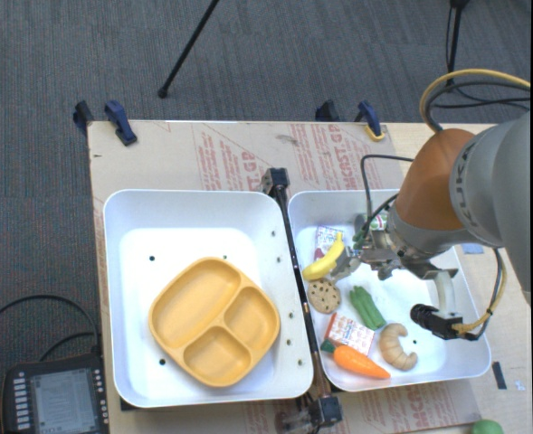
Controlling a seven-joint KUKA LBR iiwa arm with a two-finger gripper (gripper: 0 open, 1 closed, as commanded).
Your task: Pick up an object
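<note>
Camera view put my gripper [355, 259] low in the right bin [472, 355], right beside the yellow banana [326, 260], with the cookie [323, 296] and green cucumber [367, 306] near below. The toys lay crowded, so I judged a close could clip two at once or nudge the banana against the bin wall. Whether my gripper was spread or pressed together I could not tell, nor whether it touched the banana. The yellow tray [214, 319] sat in the left bin [121, 242].
</note>
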